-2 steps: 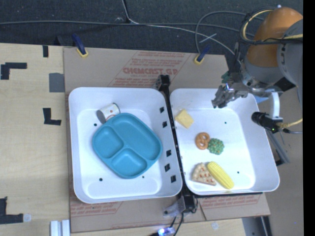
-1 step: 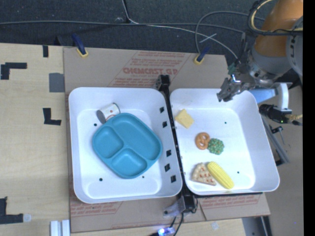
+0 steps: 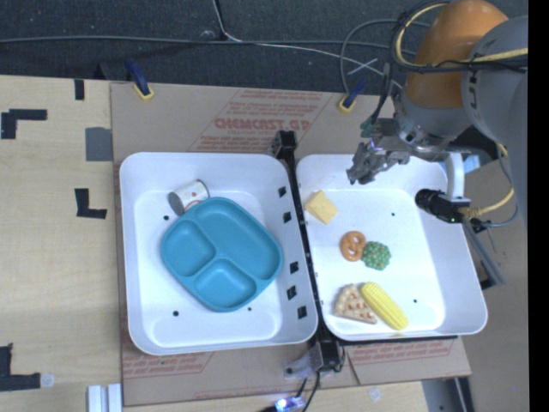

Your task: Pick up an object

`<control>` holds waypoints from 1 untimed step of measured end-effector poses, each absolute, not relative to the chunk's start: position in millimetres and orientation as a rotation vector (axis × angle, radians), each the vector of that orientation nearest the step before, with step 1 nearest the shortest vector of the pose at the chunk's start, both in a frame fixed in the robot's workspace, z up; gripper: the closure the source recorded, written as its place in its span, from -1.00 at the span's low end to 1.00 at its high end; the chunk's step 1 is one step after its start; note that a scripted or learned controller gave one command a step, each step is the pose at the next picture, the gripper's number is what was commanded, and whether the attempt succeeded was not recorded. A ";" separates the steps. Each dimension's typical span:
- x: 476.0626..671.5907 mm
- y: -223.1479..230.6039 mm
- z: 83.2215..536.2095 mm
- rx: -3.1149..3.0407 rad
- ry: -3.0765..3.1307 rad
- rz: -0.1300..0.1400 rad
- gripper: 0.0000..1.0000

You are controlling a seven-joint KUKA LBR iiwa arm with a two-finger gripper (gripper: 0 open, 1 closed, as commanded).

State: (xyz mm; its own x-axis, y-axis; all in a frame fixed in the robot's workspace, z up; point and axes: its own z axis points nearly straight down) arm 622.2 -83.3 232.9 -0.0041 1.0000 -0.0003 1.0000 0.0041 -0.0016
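Overhead view of two white bins side by side, with a robot arm reaching in from the right.

The left bin (image 3: 137, 230) holds a blue divided tray (image 3: 221, 253) and, touching its upper-left edge, a small cup (image 3: 188, 197) lying on its side. The right bin (image 3: 446, 264) holds toy foods — a yellow cheese wedge (image 3: 322, 207), a pretzel (image 3: 352, 245) just beside green broccoli (image 3: 376, 255), then a waffle (image 3: 353, 304) touching a corn cob (image 3: 384, 305). The gripper (image 3: 367, 165) hovers over this bin's upper edge, holding nothing; its opening cannot be made out.
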 end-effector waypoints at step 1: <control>619.2 -27.0 239.4 -2.213 -2.227 -0.001 1.00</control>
State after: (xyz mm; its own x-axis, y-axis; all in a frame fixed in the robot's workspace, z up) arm 619.2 -27.0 239.4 -0.0067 1.0000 0.0022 1.0000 0.0067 -0.0009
